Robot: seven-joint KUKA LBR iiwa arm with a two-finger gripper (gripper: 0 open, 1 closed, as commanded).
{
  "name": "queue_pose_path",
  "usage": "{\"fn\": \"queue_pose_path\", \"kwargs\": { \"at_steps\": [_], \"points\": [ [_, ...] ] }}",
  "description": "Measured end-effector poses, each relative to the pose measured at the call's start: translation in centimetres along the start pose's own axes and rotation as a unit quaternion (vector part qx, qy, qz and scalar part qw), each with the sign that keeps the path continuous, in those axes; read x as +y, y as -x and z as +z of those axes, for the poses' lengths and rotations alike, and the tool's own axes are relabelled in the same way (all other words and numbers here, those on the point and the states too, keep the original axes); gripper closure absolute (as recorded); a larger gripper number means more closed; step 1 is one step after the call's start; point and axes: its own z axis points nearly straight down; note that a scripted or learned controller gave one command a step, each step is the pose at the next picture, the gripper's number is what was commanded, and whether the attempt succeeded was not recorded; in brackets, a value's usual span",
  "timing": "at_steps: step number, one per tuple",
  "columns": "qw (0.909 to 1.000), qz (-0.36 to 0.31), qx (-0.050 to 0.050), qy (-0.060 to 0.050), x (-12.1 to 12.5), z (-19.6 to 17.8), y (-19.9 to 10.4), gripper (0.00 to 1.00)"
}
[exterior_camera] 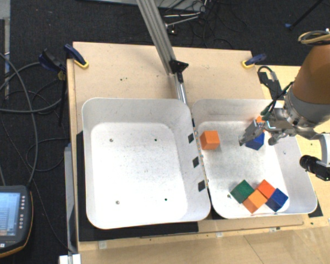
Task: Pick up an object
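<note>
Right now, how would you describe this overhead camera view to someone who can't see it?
A grey robot arm with an orange band reaches from the right into the right-hand shallow white bin, its gripper low beside a small blue block. An orange cube sits alone; green, orange and blue blocks cluster near the front. The left white bin sits alongside.

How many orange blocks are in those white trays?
3, all in the right white bin: one orange cube near its left wall, two orange blocks clustered at the front. The arm may hide more.

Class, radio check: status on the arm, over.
Gripper low in right bin, at blue block; grasp unconfirmed. Orange cube apart, left. Four-block cluster near front. Nothing obstructing.
</note>
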Motion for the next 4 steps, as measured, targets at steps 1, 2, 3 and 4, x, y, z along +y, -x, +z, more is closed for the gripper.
{"fn": "queue_pose_path", "kwargs": {
  "at_steps": [1, 2, 3, 4],
  "points": [
    [1.0, 0.001, -0.001, 0.002, 0.1, -0.3, 0.0, 0.0],
    [1.0, 0.001, 0.0, 0.0, 0.8, 4.3, 0.0, 0.0],
    [1.0, 0.002, 0.0, 0.0, 0.4, 8.8, 0.2, 0.0],
    [1.0, 0.001, -0.001, 0.001, 0.3, 13.3, 0.2, 0.0]
  ]
}}
